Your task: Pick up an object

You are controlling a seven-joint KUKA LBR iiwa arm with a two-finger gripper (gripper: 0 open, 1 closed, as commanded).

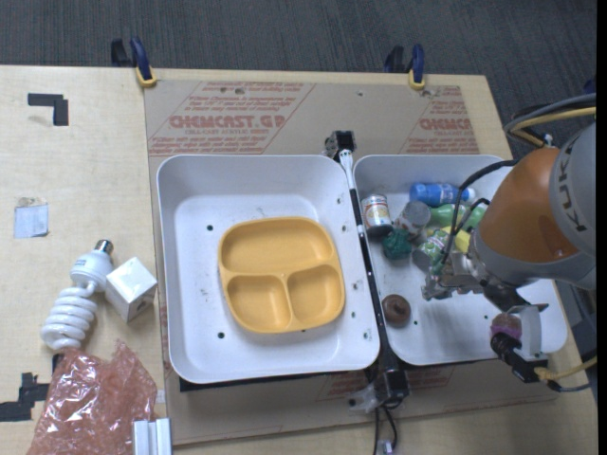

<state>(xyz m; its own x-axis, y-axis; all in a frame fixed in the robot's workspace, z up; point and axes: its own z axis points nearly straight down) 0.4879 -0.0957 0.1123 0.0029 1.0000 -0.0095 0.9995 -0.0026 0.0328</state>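
Two shallow white bins sit side by side on the table (85, 178). The left bin (180, 254) holds a yellow divided tray (282, 274) lying flat near its middle. The right bin (446, 339) carries a cluster of small objects toward its far side: a small jar (377, 212) beside the dividing wall, a blue bottle (434, 193) further right, a dark green item (396, 245) and some green and yellow pieces (446, 218) partly covered by the arm. A small brown round object (395, 309) lies apart from the cluster, nearer the front, close to the dividing wall.

The arm (531, 216) reaches in from the right over the right bin, and the fingers (438, 278) hang at the near edge of the cluster, just right of the brown object; whether they are released or clenched cannot be told.

Left of the bins, on the table, lie a spiral light bulb (76, 297), a white cube (131, 287) touching it, and a crumpled pinkish plastic bag (90, 401) at the near edge.
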